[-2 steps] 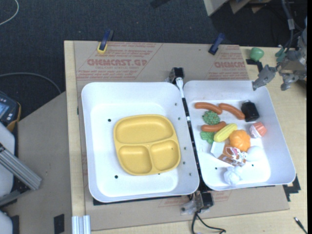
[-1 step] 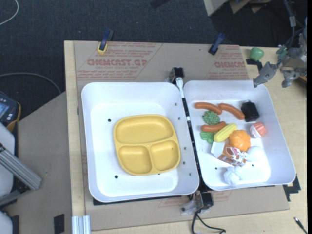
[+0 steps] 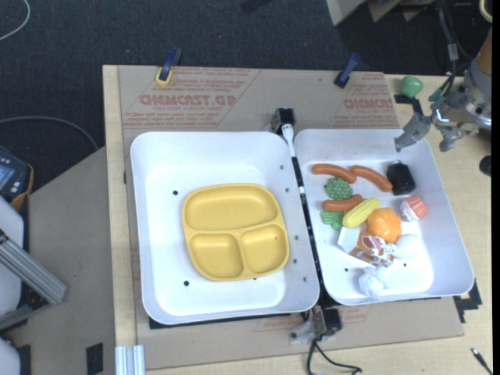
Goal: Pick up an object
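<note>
A: Camera view, what's the hand (image 3: 429,131) doing?

B: It sits over the far right corner of the right bin (image 3: 449,244), near the rim. Fingers (image 3: 408,137) spread apart, nothing between them. Not touching any item.

A: Pick candidates?

B: All in the right bin. Two sausages (image 3: 351,174) lie end to end along the far side, with a black block (image 3: 401,178) just beside their right end; that block is the item nearest the hand. A green broccoli piece (image 3: 338,187) sits below the sausages, a third sausage (image 3: 341,205) under that. A yellow corn cob (image 3: 360,212) lies tilted, touching an orange (image 3: 384,224). A small pink-and-white piece (image 3: 413,208) is right of the orange. White and red bits (image 3: 376,250) are clustered toward the near side; I can't tell what they are.

A: Left bin?

B: The left bin (image 3: 156,209) holds a yellow three-compartment tray (image 3: 233,230), lying flat, roughly centred.

A: Anything else on the desk?

B: Both bins sit on a cardboard sheet (image 3: 234,100) printed "CHEMCAST", with two clamps (image 3: 167,67) at its far edge. A green ball-like thing (image 3: 412,86) is beyond the right bin, close to the arm.
</note>
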